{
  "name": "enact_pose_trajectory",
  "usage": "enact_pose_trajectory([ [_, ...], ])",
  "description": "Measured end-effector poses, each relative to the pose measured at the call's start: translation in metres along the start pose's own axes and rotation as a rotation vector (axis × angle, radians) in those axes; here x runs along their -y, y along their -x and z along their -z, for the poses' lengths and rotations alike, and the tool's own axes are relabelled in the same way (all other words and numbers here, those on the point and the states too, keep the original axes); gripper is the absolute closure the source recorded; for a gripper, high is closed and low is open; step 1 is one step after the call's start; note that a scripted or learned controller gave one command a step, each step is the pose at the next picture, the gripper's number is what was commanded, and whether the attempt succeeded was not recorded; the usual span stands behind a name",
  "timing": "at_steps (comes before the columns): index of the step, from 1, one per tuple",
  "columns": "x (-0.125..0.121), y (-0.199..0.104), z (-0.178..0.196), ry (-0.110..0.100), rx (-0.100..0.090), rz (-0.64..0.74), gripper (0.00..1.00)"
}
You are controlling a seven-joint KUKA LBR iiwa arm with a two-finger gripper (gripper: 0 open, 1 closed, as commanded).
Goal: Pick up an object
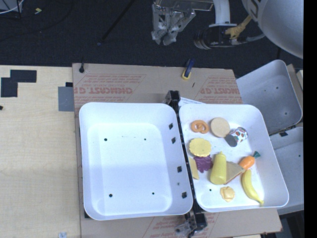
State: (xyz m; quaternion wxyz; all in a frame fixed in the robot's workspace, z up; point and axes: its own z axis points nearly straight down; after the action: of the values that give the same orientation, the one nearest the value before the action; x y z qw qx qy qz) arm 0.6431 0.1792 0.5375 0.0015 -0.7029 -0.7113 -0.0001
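Observation:
My gripper (167,33) hangs high at the top of the view, above the dark floor beyond the bench and far from both bins. The right bin (224,111) holds several toy foods: a pretzel (200,127), a round tan cookie (220,127), a grey, white and red piece (236,136), a yellow disc (200,147), purple grapes (202,162), a yellow bottle (218,168), a tan wedge (233,171), an orange carrot (246,161), a banana (251,186) and a small yellow lump (227,193). Nothing hangs from the gripper.
The left bin (124,111) sits beside the right one, joined by a black clamp strip (179,148). Both rest on a cardboard sheet (133,86). A blue and yellow clip (187,69) lies at the sheet's far edge. A grey panel (272,90) stands at the right.

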Motion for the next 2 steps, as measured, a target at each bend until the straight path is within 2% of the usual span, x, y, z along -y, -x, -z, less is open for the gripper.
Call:
enact_pose_trajectory([
  [1,0.048,-0.069,0.000,-0.004,0.001,-0.002,1.00],
  [2,-0.001,-0.063,-0.204,-0.015,0.010,-0.013,1.00],
])
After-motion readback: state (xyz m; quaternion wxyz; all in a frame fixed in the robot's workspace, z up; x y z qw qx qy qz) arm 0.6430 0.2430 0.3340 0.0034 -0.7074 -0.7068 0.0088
